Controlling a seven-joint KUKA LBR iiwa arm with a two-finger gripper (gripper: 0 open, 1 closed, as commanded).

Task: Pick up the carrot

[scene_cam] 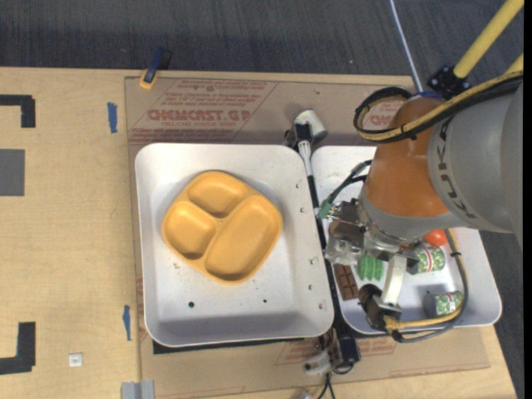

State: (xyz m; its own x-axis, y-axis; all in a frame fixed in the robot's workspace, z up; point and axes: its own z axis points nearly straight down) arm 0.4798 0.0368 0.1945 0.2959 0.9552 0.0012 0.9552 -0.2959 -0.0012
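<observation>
A small orange-red tip (435, 239), possibly the carrot, pokes out from under the arm's right side in the right bin (486, 306). Most of it is hidden by the wrist. My gripper (363, 252) hangs low over the left half of that bin, beneath the orange band. A green object (369, 268) lies right under or at the gripper; whether it is held is unclear.
The left bin (158, 223) holds a yellow three-compartment plate (221, 224). In the right bin lie a green-and-white can (431, 261), a second small can (444, 303) near the front right corner, and a brown bar (347, 282) by the left wall.
</observation>
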